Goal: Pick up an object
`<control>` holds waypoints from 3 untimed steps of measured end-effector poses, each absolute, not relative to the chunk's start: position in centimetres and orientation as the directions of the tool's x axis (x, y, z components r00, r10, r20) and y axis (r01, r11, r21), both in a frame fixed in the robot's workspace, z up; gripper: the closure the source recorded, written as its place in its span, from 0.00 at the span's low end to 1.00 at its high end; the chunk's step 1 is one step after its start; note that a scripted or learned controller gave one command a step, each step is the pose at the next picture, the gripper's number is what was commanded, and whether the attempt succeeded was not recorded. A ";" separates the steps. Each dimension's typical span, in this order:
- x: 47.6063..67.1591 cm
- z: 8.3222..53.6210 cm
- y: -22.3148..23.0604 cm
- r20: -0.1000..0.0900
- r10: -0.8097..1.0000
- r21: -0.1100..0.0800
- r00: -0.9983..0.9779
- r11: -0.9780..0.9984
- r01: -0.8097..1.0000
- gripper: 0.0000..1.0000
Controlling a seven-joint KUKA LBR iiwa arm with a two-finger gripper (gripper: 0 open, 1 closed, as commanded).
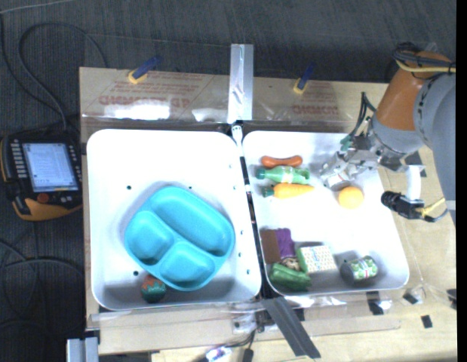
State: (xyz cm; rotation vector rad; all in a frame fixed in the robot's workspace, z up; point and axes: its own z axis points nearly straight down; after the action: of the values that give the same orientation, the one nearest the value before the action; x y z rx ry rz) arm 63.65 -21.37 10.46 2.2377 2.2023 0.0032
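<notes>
Arm reaches in from the right; end effector low over right bin — grip state unclear.

I worked in a robotics lab, not a home. My bench stood on dark carpet, its wooden top taped over with clear plastic sheeting held by clips. Two shallow white bins sat side by side at the centre, parted by a metal rail. At nine o'clock a teach pendant lay on the floor, its screen lit, with black cables looping off toward eleven o'clock.
</notes>
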 end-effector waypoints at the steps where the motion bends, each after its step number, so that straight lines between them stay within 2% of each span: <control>1: 66.2 9.3 -21.8 0.001 0.976 -0.009 -0.216 0.216 0.976 1.00; 2: 66.4 9.1 -21.0 0.011 0.975 -0.005 -0.220 0.220 0.975 0.00; 3: 66.6 9.2 -20.6 0.003 0.958 -0.010 -0.285 0.286 0.958 0.00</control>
State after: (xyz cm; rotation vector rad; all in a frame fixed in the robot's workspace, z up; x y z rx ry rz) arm 66.63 -20.62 9.18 1.8828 2.5255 -0.0102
